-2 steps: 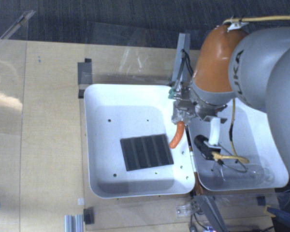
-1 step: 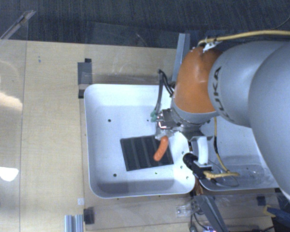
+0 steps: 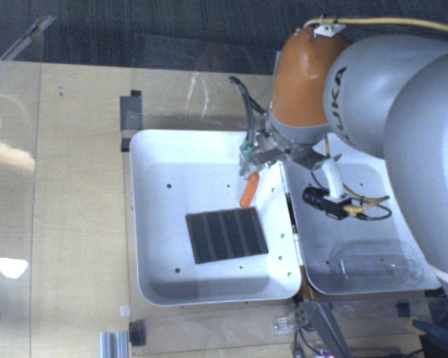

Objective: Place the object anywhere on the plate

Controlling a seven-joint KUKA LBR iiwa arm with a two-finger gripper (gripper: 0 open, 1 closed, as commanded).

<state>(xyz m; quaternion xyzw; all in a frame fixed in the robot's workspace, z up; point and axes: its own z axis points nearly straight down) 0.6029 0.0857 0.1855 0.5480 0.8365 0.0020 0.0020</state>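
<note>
- Wooden bench fills the left and lower frame, with dark floor along the top edge.
- I count two white bins side by side: the left bin at centre, the right bin at lower right, partly under the arm.
- I count one plate, dark, ribbed and rectangular, lying flat in the lower middle of the left bin.
- I count one carrot, small and orange, lying in the left bin just above the plate's upper right corner; I cannot tell whether it touches the plate.
- One arm comes in from the upper right, its orange band near top centre.
- I see the gripper low over the left bin's upper right part, directly above the carrot's top end.
- Whether the gripper is open, closed or gripping the carrot, I cannot tell.
- One black part with cables hangs over the right bin.
- One clear bottle-like thing lies in the right bin, at lower right.
</note>
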